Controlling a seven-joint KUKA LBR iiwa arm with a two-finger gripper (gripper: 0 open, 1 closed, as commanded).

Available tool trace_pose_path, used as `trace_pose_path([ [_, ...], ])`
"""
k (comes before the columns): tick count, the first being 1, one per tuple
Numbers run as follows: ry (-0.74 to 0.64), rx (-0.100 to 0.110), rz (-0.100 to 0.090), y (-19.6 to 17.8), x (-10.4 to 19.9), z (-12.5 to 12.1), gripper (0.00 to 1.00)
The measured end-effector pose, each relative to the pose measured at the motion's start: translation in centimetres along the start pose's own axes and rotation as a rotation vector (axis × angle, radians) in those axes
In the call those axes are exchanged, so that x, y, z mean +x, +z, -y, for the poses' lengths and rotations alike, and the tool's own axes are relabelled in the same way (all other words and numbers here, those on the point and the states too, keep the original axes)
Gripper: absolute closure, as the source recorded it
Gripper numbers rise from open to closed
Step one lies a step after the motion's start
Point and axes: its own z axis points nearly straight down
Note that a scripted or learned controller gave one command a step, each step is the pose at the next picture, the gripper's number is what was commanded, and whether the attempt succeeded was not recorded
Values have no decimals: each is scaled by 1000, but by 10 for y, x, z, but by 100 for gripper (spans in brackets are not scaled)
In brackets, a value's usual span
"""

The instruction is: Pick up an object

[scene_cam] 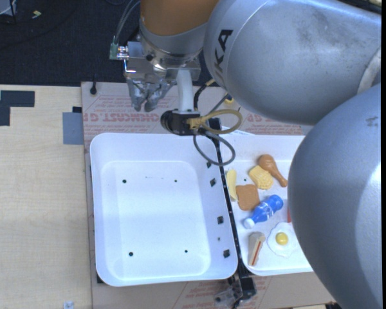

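Two shallow white plastic bins side by side: left bin (103,172), right bin (270,268). In the right bin, seven small toy items: one brown drumstick (271,167), one yellow waffle-like piece (260,177), one brown toast slice (248,197), one blue bottle with white cap (264,211), one fried egg (282,240), one pale yellow strip (231,184), one tan-headed stick (256,244).

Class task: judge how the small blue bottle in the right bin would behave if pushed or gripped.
The blue bottle lies on its side, so a sideways push would probably roll it. Its rounded, smooth-looking body may slip between fingers. The cracker and fried egg lie close by, so a push may nudge them.
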Motion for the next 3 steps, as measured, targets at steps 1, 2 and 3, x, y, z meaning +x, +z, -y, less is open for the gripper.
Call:
trace_pose_path([
  [1, -2, 1, 1, -19, 1, 0, 100],
  [2, -4, 1, 0, -46, 1, 0, 100],
  [3, -6, 3, 1, -51, 1, 0, 100],
])
